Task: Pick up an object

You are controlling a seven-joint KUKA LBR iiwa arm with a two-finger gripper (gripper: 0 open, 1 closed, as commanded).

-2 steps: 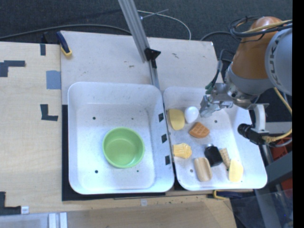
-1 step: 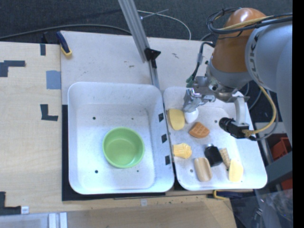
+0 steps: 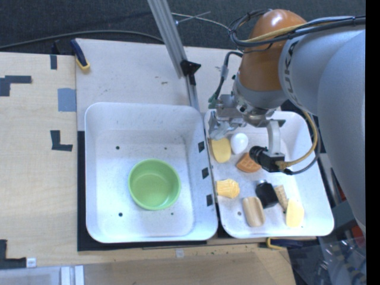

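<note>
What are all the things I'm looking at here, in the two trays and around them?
Left bin: one, white.
Bowl: one, green, in the left bin.
Right bin: one, white, beside the left.
Small food-like pieces: several, yellow, tan, orange, in the right bin, e.g. yellow piece, corn-like piece, tan roll.
White ball: one, right bin.
Black object: one, right bin.
Metal pole: one, grey, behind the bins.
Arm: one, grey with orange band.
Gripper: one, over the right bin's far left corner.
</note>
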